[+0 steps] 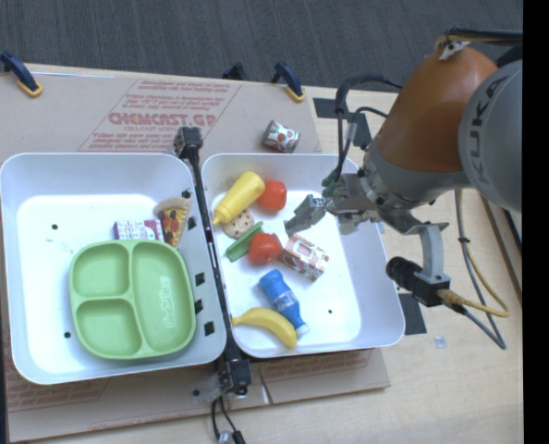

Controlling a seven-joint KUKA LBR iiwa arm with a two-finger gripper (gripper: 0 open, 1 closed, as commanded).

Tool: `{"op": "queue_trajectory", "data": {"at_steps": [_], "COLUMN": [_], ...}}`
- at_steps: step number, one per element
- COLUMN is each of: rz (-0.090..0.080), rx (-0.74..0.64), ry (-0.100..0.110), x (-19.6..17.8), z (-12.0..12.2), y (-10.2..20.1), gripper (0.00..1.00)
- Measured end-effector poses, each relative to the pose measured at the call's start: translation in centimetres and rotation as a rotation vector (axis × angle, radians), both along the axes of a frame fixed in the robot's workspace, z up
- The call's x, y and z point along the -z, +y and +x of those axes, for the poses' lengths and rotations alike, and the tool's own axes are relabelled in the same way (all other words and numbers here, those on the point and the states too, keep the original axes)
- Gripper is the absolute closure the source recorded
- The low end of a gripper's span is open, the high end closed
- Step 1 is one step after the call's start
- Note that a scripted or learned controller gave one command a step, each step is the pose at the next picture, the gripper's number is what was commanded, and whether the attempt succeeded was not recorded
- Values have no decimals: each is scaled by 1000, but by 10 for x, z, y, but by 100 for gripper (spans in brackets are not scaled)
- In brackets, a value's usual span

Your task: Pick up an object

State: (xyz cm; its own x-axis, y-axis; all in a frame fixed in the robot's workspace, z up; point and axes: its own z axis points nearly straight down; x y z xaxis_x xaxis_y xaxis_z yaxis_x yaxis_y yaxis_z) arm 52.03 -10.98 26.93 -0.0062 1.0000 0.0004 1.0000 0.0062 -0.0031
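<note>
Reaching in from the right of the frame, the grey arm (441,146) with its orange band hangs over the right bin (372,285), and the gripper (304,216) sits low near the bin's upper right part. Whether it is wide or narrow cannot be told from this slant, and nothing is seen held in it.

Just below and left of the gripper lies a small red-and-white carton (305,256), tilted on the bin floor. Left of that sits a red tomato-like piece with a green stem (259,246). Higher up, a yellow bottle (237,198) lies at a slant with a red ball (273,196) touching its right side. A blue bottle (283,298) lies toward the lower middle of the bin, and a yellow banana (267,326) curves just below it, near the front wall.

In the left bin (25,276) a green divided plate (131,297) fills the lower middle. Above it, near the divider between the bins, lie a small purple-and-white packet (134,230) and an orange wedge-shaped piece (172,220).

Outside the bins, toward the upper middle of the frame, a small red-and-white can (281,137) rests on the cardboard sheet (117,109) that covers the surface. Blue clamps (21,73) grip the sheet's upper edge.
</note>
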Motion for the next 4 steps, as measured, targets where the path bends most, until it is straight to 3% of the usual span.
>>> {"op": "queue_trajectory", "data": {"at_steps": [1, 2, 3, 4], "rz": [2, 1, -1, -1], "rx": [1, -6, 0, -4], "ry": [4, 3, -4, -4], "x": [165, 154, 53, 44], "z": [-45, -44, -42, -41], "y": [-48, -47, -37, -37], "gripper": [0, 100, 100, 100]}}
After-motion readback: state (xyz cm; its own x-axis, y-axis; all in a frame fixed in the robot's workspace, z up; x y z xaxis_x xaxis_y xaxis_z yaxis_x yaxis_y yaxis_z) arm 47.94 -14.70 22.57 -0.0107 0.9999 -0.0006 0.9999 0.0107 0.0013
